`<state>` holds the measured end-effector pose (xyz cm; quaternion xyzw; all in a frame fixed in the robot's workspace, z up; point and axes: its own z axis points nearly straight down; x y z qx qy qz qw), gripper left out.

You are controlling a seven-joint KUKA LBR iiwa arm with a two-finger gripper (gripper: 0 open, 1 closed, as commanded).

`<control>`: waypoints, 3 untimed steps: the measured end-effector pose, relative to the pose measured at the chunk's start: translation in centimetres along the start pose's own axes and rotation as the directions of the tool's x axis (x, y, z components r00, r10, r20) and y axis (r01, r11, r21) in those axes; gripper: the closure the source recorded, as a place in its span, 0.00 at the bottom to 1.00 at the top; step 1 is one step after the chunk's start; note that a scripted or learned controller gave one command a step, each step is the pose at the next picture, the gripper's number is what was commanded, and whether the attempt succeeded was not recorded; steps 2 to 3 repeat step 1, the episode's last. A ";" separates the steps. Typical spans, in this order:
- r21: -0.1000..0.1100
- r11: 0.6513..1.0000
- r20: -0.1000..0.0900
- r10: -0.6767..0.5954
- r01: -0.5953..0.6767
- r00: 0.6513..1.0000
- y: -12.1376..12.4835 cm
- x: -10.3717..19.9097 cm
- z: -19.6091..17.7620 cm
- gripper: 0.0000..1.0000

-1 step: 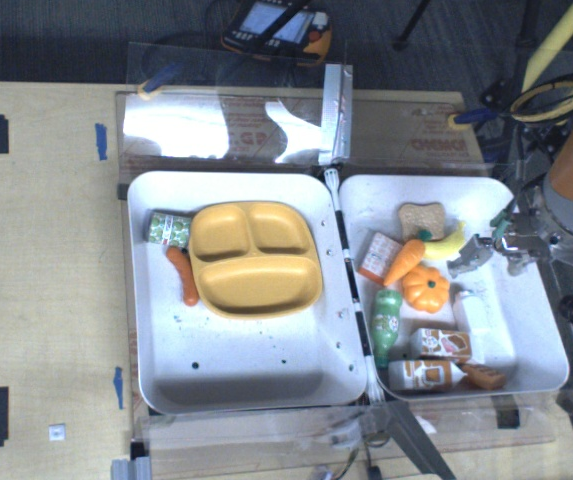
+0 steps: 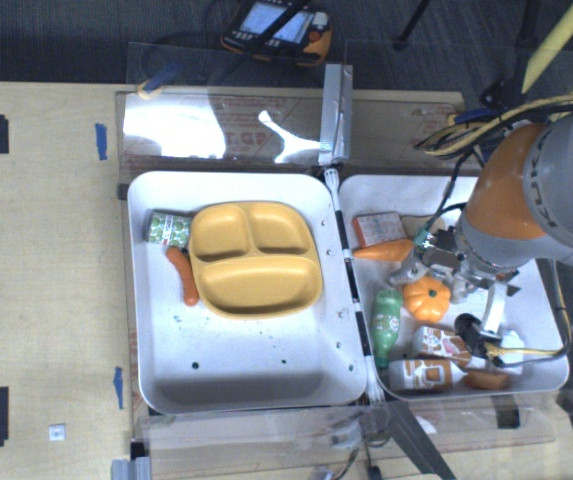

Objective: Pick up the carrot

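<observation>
Hovering my gripper (image 2: pixel 444 265) over the right bin (image 2: pixel 546 363), just above the small pumpkin (image 2: pixel 428 299). From that pumpkin, the carrot (image 2: pixel 383 252) lies up and to the left, its long axis running nearly level across the bin, thick end toward me, tip toward the divider. It's just beside my wrist on the left. Whether I'm gaping or closed, I cannot tell from this angle; nothing visibly held. A short sidestep left looks needed.
</observation>
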<state>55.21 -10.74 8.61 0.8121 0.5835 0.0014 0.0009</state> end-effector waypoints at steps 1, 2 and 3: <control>-0.005 1.000 0.000 0.003 -0.003 1.000 0.2 -0.1 -1.1 1.00; -0.005 1.000 0.000 0.003 -0.003 1.000 0.2 -0.1 -1.1 1.00; -0.005 1.000 0.000 0.003 -0.003 1.000 0.2 -0.1 -1.1 1.00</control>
